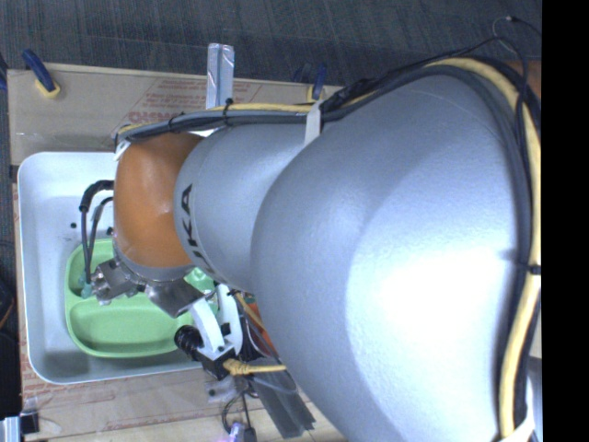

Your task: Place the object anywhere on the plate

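Note:
A light green plate (115,325) lies in the left white bin (41,247), toward its near side. My arm, with its orange band (147,201), reaches over the bin from the right and covers the plate's far and right parts. The wrist and gripper mount (120,284) hang directly above the plate. The arm hides the fingers and whatever lies under them. I see no loose object on the bare part of the plate.
Black cables (92,219) loop beside the wrist over the bin's left half. A white and black fitting (207,334) sticks out at the bin's near rim. The cardboard bench top (138,90) carries blue clamps (41,72) at the back.

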Robot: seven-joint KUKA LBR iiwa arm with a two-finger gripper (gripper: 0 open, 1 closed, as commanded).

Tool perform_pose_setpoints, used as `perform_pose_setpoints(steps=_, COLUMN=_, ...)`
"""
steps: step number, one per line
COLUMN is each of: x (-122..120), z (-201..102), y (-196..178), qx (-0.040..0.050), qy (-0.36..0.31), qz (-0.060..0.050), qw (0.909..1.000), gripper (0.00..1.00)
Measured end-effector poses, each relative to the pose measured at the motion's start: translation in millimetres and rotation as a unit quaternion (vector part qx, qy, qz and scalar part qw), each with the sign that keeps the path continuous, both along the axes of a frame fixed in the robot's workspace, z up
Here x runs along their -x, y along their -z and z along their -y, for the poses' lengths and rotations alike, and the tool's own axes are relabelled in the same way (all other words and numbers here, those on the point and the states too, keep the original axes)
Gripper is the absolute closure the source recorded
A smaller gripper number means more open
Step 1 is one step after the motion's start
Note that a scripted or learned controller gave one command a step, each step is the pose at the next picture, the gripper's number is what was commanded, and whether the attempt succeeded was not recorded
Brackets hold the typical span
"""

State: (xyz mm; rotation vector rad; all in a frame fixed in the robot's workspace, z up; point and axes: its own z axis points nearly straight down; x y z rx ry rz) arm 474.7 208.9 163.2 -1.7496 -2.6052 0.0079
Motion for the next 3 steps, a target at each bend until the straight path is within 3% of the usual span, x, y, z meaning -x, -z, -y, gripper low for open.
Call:
perform_pose_setpoints(steps=1, x=-6.1, z=51.5, y=22.3, qx=-0.0010, qy=-0.063, qz=0.000, qw=0.9980, gripper=1.00)
perform_pose_setpoints(steps=2, x=-6.2, z=51.5, y=22.2, qx=-0.0011, qy=-0.063, qz=0.001, qw=0.9980, gripper=0.00)
perform_pose_setpoints(steps=3, x=-1.0, z=13.9, y=-2.3, qx=-0.0012, qy=-0.167, qz=0.001, qw=0.9860, gripper=0.00)
